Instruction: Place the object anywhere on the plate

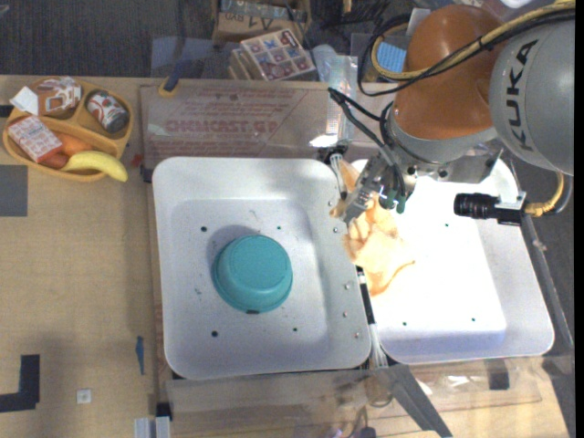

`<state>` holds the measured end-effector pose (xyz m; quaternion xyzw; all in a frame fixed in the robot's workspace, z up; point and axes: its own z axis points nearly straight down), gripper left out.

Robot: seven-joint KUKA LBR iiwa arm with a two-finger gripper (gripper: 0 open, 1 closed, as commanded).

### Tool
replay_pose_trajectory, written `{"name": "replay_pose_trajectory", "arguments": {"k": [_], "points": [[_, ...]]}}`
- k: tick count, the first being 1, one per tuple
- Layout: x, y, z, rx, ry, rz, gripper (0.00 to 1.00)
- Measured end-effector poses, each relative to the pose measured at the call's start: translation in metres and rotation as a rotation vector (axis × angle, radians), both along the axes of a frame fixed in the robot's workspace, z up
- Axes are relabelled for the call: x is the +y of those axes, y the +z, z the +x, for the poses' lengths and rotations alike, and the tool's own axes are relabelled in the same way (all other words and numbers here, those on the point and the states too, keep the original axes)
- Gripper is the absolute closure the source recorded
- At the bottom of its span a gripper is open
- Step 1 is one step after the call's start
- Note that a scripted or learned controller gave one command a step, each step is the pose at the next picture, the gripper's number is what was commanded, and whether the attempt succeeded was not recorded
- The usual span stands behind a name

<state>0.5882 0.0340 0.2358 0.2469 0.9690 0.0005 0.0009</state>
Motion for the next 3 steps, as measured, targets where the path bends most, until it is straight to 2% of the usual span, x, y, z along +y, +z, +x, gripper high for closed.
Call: {"name": "replay_pose_trajectory", "arguments": {"k": [1,2,3], "points": [[0.055,-0.009,0.001,-0.002,0.397,0.000,1.00],[0.104,-0.010,-0.014,-0.001,0.496,0.000,1.00],[0.104,-0.010,-0.014,-0.002,0.496,0.000,0.00]]}}
